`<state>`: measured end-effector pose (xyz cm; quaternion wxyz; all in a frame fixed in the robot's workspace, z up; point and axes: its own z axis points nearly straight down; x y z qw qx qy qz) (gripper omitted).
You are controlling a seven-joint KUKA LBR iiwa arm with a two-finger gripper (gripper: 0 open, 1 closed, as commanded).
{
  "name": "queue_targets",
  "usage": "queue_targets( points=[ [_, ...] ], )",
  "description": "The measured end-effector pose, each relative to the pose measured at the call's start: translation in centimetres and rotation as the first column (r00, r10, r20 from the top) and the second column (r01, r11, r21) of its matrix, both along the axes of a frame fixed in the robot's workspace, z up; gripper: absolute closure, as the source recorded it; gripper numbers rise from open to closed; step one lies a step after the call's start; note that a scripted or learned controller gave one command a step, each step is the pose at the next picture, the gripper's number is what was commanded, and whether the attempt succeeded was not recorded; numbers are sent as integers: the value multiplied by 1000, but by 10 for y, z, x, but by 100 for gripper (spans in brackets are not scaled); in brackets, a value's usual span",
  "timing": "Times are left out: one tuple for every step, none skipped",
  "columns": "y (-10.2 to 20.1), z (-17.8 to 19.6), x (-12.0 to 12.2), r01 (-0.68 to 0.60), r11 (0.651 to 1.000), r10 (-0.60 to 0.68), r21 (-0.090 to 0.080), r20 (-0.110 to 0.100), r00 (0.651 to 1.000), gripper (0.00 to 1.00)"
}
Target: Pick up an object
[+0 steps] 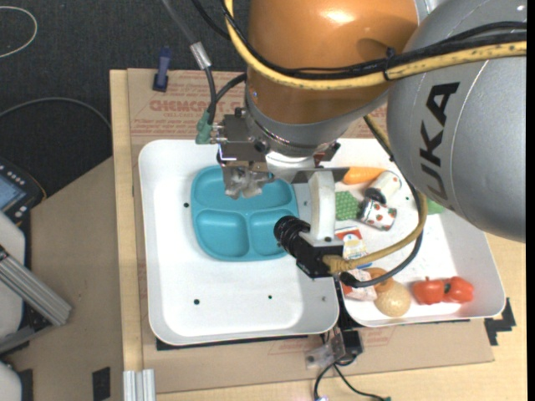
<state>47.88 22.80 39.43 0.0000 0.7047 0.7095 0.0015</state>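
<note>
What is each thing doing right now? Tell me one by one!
gripper: low over the blue tray's top compartment, nothing seen between its fingers
blue tray: lying flat in the left bin
left bin: holds the blue tray
right bin: holds the small toys
red toy: lying in the right bin
orange carrot: lying in the right bin

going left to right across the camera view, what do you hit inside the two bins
blue divided plate → end effector over its top compartment → green block → red-dotted white cup → red pepper

A blue clip [161, 70] lies on the cardboard sheet [167, 107].
</note>
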Motion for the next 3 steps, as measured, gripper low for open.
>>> queue_targets(
  points=[
    [-4, 150, 1, 5, 1000, -5, 7, 16, 1000, 100],
    [-27, -3, -1, 11, 1000, -11, -10, -18, 1000, 100],
    [-93, -124, -1, 15, 1000, -15, -8, -17, 1000, 100]
  ],
)
